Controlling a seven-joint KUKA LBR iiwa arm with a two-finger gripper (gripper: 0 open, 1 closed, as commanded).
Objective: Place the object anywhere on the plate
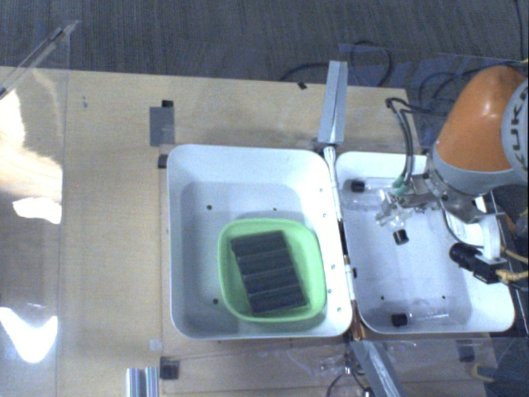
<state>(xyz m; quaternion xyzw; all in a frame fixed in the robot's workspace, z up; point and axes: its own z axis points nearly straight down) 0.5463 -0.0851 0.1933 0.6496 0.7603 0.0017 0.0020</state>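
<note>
The gripper (395, 212) is seen over the right bin (496, 317), below the orange-banded arm (479, 131); whether it is open or closed cannot be told, and nothing can be made out in its grasp. The object (266, 273), a dark ribbed block, is found well to the gripper's left and somewhat nearer the camera, lying flat on the green plate (231, 246) in the left bin (186, 222), so the placing is judged already done. The block is judged stiff and fairly light, with ridges that should keep it from slipping; were it to be taken up, hold would best be taken across its short sides. The plate's raised rim is expected to keep it in place. Just below the gripper the bin floor is smooth and white, with a few small dark bits (401, 236) scattered near. Pale bench (91, 246) is seen farther left.
</note>
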